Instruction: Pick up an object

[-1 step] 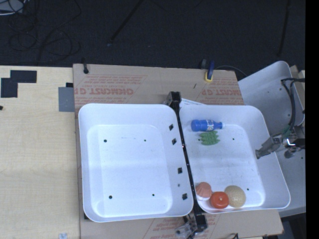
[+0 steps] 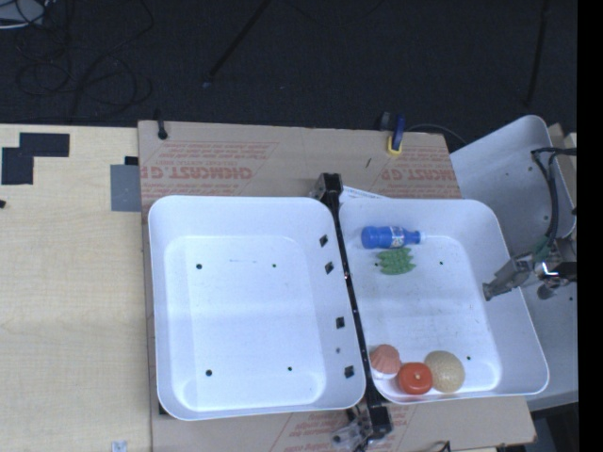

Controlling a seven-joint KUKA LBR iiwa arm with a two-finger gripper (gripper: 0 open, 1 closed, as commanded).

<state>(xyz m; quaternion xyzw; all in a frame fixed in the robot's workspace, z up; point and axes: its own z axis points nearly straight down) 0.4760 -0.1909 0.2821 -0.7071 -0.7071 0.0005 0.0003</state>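
Blue bottle (image 2: 389,237) lies alone in the right bin (image 2: 490,217), the easiest pick; the tool (image 2: 497,286) hovers nearby, its state unclear.

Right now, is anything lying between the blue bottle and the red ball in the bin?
Yes. The camera view shows a small green toy just below the blue bottle. Past it, bare white bin floor runs down to the red ball.
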